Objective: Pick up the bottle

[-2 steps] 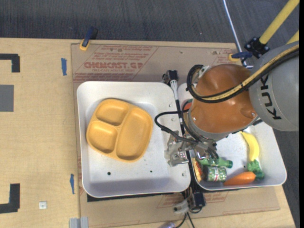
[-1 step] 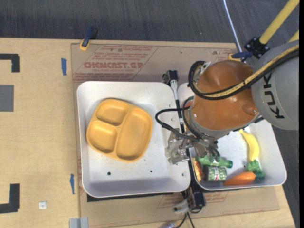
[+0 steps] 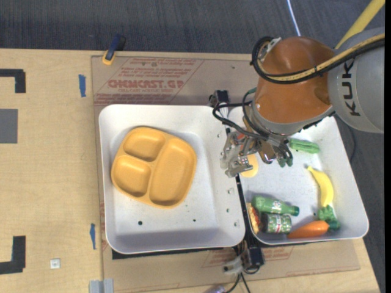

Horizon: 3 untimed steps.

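A green bottle (image 3: 276,207) lies on its side in the near part of the right bin (image 3: 349,163). A second green bottle with a red label (image 3: 278,223) lies just in front of it. My gripper (image 3: 256,159) hangs over the bin's far left corner, a good way behind both bottles. It is open, with nothing between its fingers. A small yellow piece (image 3: 251,168) shows just below it. The orange wrist band (image 3: 293,81) hides the far part of the bin.
In the right bin there are also a banana (image 3: 324,187), a carrot (image 3: 308,229), a green piece (image 3: 303,146) at the far side and a small green item (image 3: 328,215). The left bin (image 3: 116,224) holds a yellow divided plate (image 3: 154,165). A cable (image 3: 227,124) loops beside the wrist.
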### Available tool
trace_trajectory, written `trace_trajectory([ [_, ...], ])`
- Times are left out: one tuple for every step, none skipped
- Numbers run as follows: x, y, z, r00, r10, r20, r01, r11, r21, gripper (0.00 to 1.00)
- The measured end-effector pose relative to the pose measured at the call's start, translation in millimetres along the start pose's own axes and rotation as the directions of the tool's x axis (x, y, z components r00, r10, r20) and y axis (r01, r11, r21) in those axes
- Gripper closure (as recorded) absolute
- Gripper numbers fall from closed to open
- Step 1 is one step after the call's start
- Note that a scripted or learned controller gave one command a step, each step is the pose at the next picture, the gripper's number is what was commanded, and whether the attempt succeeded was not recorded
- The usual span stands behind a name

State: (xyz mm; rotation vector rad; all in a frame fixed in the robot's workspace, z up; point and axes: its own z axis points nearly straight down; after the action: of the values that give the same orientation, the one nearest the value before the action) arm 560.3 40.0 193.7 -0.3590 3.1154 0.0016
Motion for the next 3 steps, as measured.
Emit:
trace_trajectory([
  [5.1, 70.0, 88.7, 0.965, -0.26, -0.002, 0.26, 0.965, -0.001, 1.0],
  [45.5, 34.4, 8.4, 0.87, -0.492, 0.0, 0.492, 0.87, -0.001, 1.0],
  [45.6, 34.5, 8.4, 0.87, -0.493, 0.0, 0.493, 0.87, -0.002, 0.0],
])
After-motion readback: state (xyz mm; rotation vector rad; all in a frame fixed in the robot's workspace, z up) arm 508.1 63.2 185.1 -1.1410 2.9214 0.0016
